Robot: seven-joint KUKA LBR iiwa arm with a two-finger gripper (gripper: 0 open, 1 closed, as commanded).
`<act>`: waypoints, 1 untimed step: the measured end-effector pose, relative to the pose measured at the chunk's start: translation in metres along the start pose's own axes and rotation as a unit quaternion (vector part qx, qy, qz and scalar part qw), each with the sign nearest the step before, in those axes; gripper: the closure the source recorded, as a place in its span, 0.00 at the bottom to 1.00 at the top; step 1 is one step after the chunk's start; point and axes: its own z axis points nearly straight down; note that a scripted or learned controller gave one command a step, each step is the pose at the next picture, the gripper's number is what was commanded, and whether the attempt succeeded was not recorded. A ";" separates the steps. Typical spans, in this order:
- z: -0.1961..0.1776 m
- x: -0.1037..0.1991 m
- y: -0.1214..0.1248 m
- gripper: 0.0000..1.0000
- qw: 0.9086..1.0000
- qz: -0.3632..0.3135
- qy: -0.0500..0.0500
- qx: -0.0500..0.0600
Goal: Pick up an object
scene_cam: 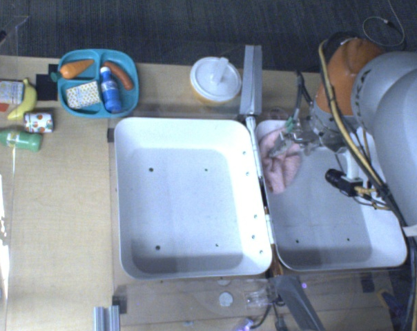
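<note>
Two white bins sit side by side on the wooden bench (56,219). Within the right bin (333,240), the gripper (291,135) hangs over a pink cloth (279,161) lying just beneath its fingertips.

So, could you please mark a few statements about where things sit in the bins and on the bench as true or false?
1. The pink cloth lies in the right bin. True.
2. The gripper is over the left bin. False: it is at the far left corner of the right bin, by the cloth.
3. The blue divided tray stands on the bench, outside both bins. True.
4. The white lidded cup sits inside the left bin. False: it stands on the bench beyond that bin's far edge.
5. A banana lies near the bench's left end. True.
</note>
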 end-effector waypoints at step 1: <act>-0.002 -0.013 -0.051 0.00 0.998 -0.057 0.000 0.000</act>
